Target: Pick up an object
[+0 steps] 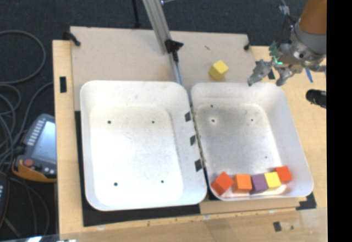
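Blocks: five small cubes, red-orange (223, 182), orange (243, 181), purple (259, 182), yellow (273, 180) and red (283, 174), are sitting touching in a row against the right white plastic bin's (286, 109) near wall.
Stray: a small yellow cube (219, 69) is lying on the tabletop (126, 54) behind the bins, well apart.
Gripper: I'm seeing the two-finger gripper (269, 73) hovering over the bin's far right corner, fingers spread, pinching nothing.
Approach: I'm judging an end cube easiest.
Room: the bin's centre is giving open travel; the wall is crowding the row.

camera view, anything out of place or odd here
Yes: a yellow cube sits on the bare bench behind the right bin, outside both bins, while the other blocks line up along that bin's near wall.
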Robot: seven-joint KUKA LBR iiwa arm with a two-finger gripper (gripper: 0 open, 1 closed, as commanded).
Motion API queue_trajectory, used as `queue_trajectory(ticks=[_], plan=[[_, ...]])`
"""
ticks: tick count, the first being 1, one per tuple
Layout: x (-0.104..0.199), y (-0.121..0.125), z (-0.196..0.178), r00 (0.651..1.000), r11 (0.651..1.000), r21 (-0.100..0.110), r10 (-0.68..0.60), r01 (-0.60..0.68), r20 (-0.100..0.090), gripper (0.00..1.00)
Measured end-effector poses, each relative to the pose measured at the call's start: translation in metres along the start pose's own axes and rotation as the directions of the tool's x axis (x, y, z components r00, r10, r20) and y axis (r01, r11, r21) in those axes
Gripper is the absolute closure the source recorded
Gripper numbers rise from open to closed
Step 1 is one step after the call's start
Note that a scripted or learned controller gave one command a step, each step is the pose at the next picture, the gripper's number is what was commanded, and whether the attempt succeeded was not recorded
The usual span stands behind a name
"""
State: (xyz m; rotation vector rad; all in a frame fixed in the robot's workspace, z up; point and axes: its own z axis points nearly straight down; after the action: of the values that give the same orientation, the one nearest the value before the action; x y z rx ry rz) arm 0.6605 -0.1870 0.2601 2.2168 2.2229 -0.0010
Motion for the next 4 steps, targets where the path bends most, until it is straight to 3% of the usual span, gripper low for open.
queue_trajectory(ticks=[1,2,3,4], plan=[[0.031,-0.015,-0.043,1.000,1.000,-0.005,-0.003,0.003,-0.001,0.00],[0.028,-0.015,-0.052,1.000,1.000,-0.004,-0.006,0.007,0.002,1.00],[0.091,-0.030,-0.037,1.000,1.000,0.001,-0.003,0.003,-0.003,1.00],[0.158,-0.039,-0.051,1.000,1.000,-0.001,-0.006,0.006,-0.004,1.00]])
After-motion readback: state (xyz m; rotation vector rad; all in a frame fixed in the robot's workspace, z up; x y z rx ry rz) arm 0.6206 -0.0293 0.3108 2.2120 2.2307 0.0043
